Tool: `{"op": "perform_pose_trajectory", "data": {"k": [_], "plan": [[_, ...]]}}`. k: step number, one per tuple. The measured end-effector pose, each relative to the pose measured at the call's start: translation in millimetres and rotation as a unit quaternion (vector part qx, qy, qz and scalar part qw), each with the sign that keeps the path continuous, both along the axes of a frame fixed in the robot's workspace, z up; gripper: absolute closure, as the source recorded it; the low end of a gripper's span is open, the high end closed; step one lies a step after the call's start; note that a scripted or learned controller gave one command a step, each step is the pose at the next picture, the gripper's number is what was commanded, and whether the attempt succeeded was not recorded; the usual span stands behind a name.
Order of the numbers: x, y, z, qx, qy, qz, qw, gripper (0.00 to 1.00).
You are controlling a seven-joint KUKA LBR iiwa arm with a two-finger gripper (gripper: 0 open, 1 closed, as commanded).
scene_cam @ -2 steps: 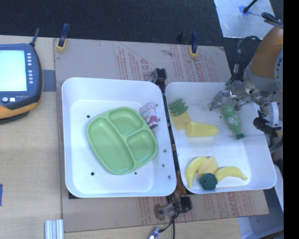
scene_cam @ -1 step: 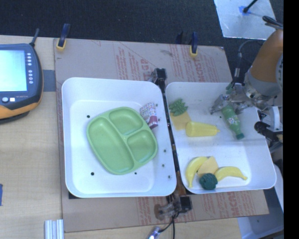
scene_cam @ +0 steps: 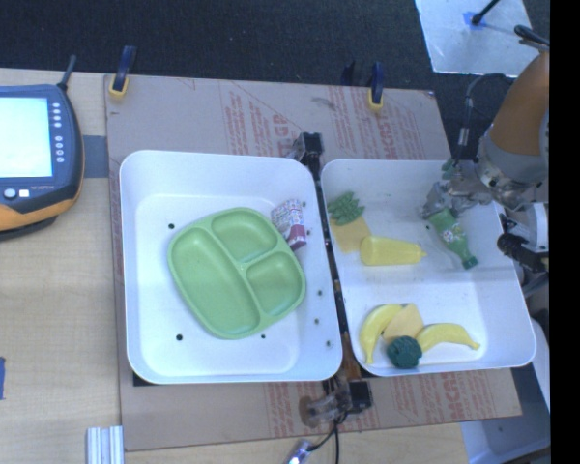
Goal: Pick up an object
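Gripper (scene_cam: 451, 204) was down in right bin (scene_cam: 507, 356), right on top of green bottle (scene_cam: 456, 237) by far wall. Honestly couldn't tell its state. Guess it went there since bottle lay apart from 2 bananas (scene_cam: 416, 332).

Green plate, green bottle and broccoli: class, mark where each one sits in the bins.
Green plate (scene_cam: 237, 272): camera view, left bin, point on the divider ridge near its middle.
Green bottle (scene_cam: 453, 235): camera view, right bin, point on its body.
Broccoli (scene_cam: 403, 353): camera view, right bin's near edge, point on its dark green head.
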State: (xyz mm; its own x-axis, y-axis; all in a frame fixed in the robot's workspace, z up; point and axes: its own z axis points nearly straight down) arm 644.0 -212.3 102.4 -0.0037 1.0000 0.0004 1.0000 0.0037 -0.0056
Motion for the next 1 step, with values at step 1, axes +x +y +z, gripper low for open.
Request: {"op": "perform_pose_trajectory", "data": {"k": [1], "plan": [[12.4, 70.5, -10.5, -0.0002, 0.000, 0.001, 1.0000, 1.00]]}}
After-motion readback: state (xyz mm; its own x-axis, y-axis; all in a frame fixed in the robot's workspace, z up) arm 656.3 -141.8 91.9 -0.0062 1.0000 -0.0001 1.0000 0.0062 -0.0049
